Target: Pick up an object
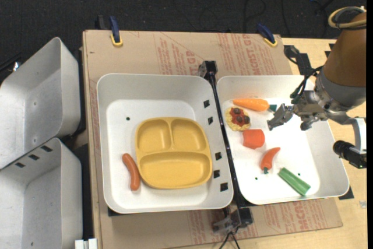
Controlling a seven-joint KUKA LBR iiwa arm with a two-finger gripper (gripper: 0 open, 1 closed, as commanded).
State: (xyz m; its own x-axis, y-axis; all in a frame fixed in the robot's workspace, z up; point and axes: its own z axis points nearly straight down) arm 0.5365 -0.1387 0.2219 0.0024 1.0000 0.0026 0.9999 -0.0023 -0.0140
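Two bins are set side by side on the bench (pixel 175 46), their inner walls touching. In the left bin (pixel 111 125) a divided plate (pixel 173 152) is placed centrally, with a sausage (pixel 132 171) just beside its left edge. In the right bin (pixel 326 178) five items are spread — a carrot (pixel 250 104) at the back, a small pizza piece (pixel 239 118) just before it, a block (pixel 253 139) nearer, then a pepper (pixel 269 158), and a stick-shaped piece (pixel 294 181) nearest the front. The gripper (pixel 289 116) is seen over the right bin, right of the carrot.
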